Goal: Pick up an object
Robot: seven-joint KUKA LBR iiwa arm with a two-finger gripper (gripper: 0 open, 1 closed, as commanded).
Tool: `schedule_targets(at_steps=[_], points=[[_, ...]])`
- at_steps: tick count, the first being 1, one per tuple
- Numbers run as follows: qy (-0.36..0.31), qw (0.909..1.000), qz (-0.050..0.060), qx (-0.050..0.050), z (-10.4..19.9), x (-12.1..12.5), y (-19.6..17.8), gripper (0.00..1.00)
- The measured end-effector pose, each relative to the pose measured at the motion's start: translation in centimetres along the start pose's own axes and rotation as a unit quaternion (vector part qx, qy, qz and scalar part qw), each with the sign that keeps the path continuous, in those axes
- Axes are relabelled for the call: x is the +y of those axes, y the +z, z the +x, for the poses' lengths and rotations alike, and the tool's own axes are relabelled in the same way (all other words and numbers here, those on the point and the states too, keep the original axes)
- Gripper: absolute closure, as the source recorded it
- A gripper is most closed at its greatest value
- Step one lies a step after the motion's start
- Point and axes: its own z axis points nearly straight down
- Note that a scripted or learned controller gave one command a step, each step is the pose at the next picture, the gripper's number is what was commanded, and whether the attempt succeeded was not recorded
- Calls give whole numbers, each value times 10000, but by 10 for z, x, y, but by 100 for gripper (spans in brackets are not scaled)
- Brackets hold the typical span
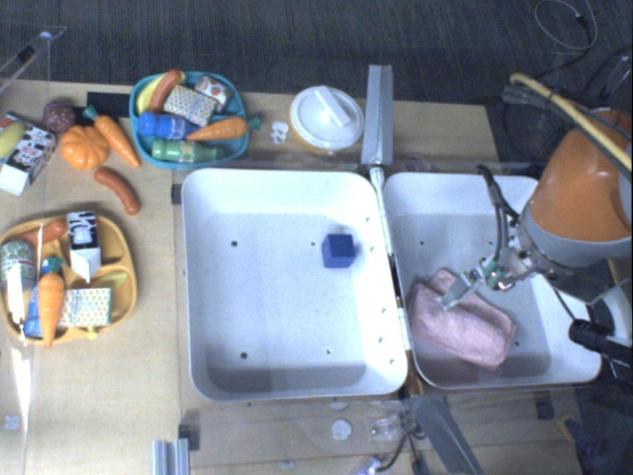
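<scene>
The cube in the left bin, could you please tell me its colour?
Blue; the cube shows clearly in the camera view.

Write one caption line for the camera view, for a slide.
The gripper reaches the pink cloth in the right bin; a blue block sits in the left bin.

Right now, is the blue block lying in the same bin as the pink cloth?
No, the blue block lies alone in the left bin, while the pink cloth lies in the right bin.

Bright, even overhead light; soft shadows inside the bins [198, 265]; mildly blurred picture.
</scene>
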Motion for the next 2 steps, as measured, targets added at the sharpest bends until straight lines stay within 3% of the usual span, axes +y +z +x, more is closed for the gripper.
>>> schedule_targets(at_steps=[1, 2], points=[[406, 9992, -22, -13, -56, 26, 109, 0], [376, 9993, -34, -16, -56, 28, 99, 100]])
